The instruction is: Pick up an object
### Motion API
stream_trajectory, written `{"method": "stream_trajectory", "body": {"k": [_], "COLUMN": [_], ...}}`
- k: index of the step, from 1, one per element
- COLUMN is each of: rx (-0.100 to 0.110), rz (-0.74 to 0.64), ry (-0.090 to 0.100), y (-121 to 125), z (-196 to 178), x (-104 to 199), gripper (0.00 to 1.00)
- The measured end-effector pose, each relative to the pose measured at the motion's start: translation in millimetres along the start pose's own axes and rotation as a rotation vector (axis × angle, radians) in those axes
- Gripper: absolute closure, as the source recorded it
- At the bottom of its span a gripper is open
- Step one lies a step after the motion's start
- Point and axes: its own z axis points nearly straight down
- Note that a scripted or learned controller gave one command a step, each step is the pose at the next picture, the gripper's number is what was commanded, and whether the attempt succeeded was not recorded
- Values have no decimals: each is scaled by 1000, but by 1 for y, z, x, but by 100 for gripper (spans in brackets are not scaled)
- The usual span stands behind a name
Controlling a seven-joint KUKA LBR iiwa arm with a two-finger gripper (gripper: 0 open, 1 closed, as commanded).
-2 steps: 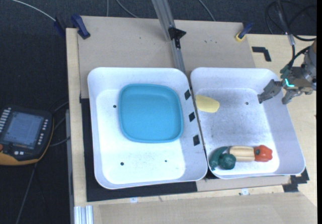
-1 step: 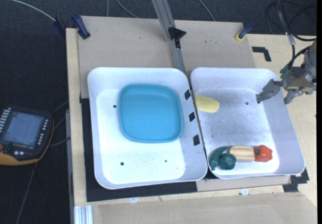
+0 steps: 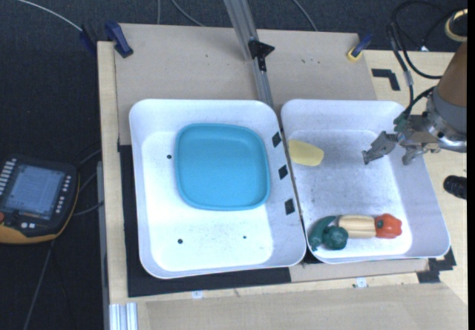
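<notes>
The right bin (image 3: pixel 415 187) holds a pale yellow piece (image 3: pixel 306 153) near its left wall. Along its front edge lie a dark green piece (image 3: pixel 328 235), a tan cylinder (image 3: pixel 356 226) and a red piece (image 3: pixel 388 226) in a row. My gripper (image 3: pixel 387 157) hovers over the back right part of this bin, open, with nothing between its fingers. It is well to the right of the yellow piece and behind the row at the front.
The left bin (image 3: pixel 148 195) holds a large blue square plate (image 3: pixel 223 165). A metal pole (image 3: pixel 241 10) slants down to the gap between the bins. A handheld pendant (image 3: pixel 33 199) lies off the bench at left.
</notes>
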Motion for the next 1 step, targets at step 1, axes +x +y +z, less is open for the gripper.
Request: {"method": "stream_trajectory", "body": {"k": [1], "rx": [0], "rz": [0], "ry": [0], "y": [5], "z": [58], "x": [-6], "gripper": [0]}}
